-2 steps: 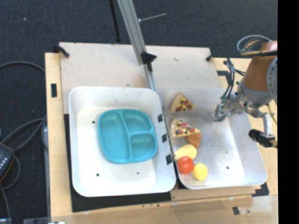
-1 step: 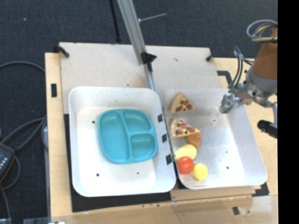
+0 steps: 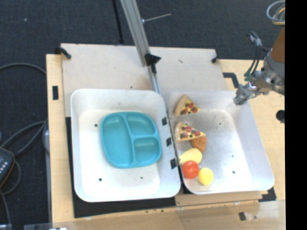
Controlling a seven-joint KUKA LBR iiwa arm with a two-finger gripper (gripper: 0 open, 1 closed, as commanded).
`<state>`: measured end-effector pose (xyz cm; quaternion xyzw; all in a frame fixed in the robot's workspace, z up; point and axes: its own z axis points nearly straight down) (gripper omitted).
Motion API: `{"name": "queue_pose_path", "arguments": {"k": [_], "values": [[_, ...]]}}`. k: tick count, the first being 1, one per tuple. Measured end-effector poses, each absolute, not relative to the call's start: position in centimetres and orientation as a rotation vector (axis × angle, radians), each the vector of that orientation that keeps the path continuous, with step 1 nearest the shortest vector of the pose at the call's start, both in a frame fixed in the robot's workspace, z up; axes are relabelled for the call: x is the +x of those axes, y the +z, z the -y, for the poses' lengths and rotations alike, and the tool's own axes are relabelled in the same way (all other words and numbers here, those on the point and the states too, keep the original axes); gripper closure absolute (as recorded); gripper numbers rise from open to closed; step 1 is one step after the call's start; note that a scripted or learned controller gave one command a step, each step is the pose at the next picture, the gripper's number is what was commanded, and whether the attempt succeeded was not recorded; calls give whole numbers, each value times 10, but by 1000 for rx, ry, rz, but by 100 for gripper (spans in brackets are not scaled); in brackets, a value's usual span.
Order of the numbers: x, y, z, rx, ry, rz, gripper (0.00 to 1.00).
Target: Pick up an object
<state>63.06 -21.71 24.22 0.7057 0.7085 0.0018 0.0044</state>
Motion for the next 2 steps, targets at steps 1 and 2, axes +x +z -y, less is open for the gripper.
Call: {"name": "queue_pose_path", "arguments": {"k": [1,2], "values": [[632,288,219,2212,4,-2222,100],[620,294,164,2214,2,-2228,100]]}}
